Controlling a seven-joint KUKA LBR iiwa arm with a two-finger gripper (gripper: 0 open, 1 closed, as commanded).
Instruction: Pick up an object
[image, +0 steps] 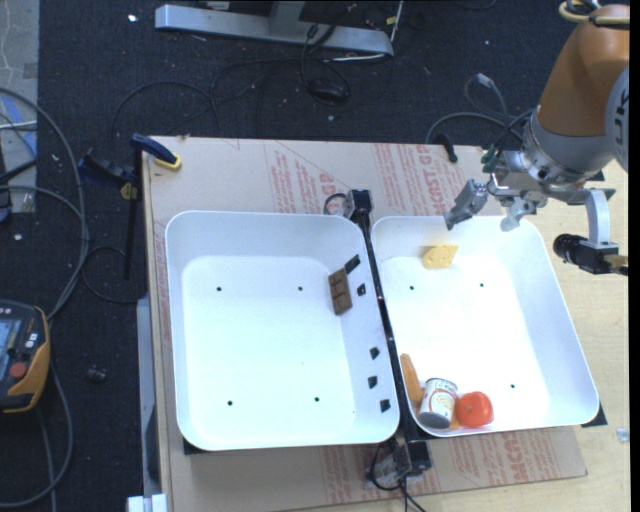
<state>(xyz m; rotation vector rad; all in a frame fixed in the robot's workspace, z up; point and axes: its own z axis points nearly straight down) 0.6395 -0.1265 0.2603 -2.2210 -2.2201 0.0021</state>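
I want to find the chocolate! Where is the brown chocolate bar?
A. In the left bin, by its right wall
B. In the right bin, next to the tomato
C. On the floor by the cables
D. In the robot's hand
A. The chocolate bar lies in the left bin, close to its right wall, far from the tomato in the right bin.

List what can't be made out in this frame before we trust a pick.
- Arm: cut off by the top and right edges of the camera view.
- Can: label too small to read.
- Carrot: lower end hidden behind the can.
- Brown piece in the left bin: too small to identify.
- Yellow piece: blurred, identity unclear.
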